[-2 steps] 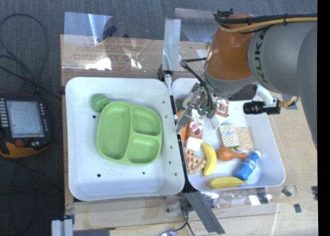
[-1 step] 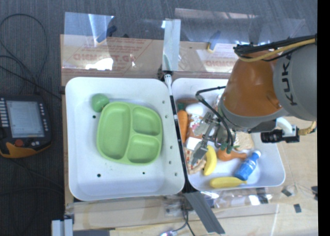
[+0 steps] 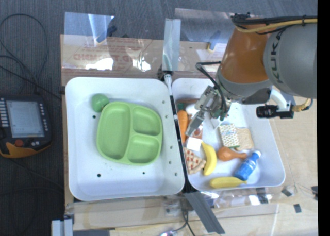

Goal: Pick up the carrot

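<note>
While the arm reaches over the right bin [image 3: 273, 150], the gripper [image 3: 197, 122] hangs just beside the carrot [image 3: 183, 123], which lies lengthwise against that bin's left wall, above a waffle piece [image 3: 193, 162] and near two bananas [image 3: 209, 158]. Whether the tool is spread or pressed together cannot be told, and nothing is seen pinched. The step appears to be the approach; next, the tool likely needs to straddle the carrot and clamp it. The left bin [image 3: 82, 178] holds a green divided plate [image 3: 129, 132].

"KUKA" on the arm [image 3: 289, 60]
</note>
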`<state>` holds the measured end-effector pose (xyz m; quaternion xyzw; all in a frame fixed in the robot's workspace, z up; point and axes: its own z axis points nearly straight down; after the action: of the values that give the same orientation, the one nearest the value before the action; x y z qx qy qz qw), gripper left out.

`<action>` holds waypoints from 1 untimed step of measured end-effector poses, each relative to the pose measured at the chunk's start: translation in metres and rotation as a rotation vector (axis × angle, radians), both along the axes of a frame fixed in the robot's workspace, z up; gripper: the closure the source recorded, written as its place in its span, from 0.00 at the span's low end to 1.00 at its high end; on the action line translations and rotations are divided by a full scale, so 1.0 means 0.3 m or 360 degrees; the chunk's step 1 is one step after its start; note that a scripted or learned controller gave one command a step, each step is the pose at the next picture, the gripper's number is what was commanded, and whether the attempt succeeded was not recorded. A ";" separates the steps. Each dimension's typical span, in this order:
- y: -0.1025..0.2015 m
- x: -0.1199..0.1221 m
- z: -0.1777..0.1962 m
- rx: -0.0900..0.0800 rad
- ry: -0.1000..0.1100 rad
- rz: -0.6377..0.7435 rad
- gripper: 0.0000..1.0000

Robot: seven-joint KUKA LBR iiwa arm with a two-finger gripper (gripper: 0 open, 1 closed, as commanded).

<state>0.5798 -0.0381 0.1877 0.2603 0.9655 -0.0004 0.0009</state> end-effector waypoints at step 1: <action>0.000 0.002 0.032 -0.0002 -0.0003 0.0002 1.00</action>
<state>0.5804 -0.0380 0.1973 0.2599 0.9656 -0.0008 0.0019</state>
